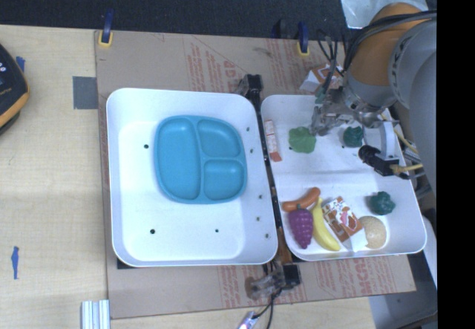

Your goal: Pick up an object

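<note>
Hovering: gripper (pixel 320 121), upper right, just beside green toy (pixel 302 140)
Fingers: cannot tell how wide
Plate (pixel 200 159): left bin (pixel 133 238)

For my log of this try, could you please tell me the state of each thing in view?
gripper: low over the right bin, beside the green toy, nothing seen held
green toy: lying loose in the right bin
blue plate: flat in the left bin
banana: lying between grapes and carton
</note>
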You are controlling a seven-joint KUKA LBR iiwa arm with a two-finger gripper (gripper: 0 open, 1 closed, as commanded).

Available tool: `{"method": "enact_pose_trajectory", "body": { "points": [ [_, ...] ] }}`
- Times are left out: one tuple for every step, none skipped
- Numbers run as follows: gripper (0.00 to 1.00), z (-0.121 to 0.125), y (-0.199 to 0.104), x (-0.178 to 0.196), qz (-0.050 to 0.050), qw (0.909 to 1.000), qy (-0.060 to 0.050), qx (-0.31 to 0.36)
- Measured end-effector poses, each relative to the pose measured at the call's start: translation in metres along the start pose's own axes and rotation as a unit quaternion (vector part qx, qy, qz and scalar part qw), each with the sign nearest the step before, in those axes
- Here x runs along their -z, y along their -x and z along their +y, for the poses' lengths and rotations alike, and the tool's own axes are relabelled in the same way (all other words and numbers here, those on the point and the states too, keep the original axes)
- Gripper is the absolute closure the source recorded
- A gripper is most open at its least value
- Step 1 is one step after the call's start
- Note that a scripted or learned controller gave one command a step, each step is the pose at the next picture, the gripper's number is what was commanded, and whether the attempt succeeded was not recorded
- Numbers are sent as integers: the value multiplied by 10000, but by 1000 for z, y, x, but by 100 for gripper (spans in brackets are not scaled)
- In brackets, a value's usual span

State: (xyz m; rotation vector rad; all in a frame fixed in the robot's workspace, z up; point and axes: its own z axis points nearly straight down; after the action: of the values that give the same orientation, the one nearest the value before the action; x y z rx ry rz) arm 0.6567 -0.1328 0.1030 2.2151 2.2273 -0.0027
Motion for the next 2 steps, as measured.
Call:
{"method": "enact_pose_trajectory", "body": {
  "points": [
    [100,-53,80,-11,4,10000,-11,-17],
    [100,0,79,106,3,10000,6,-8]
  ]
}}
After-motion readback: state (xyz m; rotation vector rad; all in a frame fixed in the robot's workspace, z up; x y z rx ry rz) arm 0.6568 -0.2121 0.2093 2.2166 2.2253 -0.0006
